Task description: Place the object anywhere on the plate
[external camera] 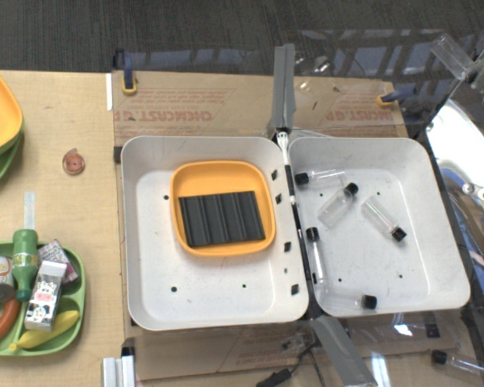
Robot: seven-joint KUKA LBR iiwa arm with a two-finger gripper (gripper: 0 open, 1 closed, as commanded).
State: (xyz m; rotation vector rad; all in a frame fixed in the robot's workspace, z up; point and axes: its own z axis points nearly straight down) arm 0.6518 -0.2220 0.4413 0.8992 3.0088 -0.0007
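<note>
Whether the pincer is spread or pressed together cannot be told here. A black ribbed slab (pixel 223 218) lies flat on the orange plate (pixel 181 185), which sits in the left white bin (pixel 153 280). In the right bin (pixel 419 272), two clear black-capped vials (pixel 336 205) (pixel 383 218) lie near each other.

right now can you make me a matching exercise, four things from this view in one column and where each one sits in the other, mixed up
Things:
1. orange plate
2. dark ridged block
3. two clear vials with black caps
4. green bottle

Places:
A. on the green tray at the lower left
B. in the left bin
C. on top of the orange plate
D. in the right bin

Pairs: 1-B, 2-C, 3-D, 4-A
</note>
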